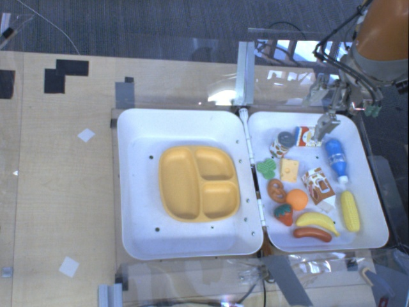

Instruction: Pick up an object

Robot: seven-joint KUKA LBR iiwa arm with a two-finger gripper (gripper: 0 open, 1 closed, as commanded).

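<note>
Claw (pixel 326 126) hovers above blue bottle (pixel 336 158) (right bin (pixel 377 226)).

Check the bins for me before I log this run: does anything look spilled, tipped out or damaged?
Nothing stands out. The toy food, including the blue bottle, corn and banana, lies loose inside the right bin. The yellow divided tray sits flat in the left bin.
</note>
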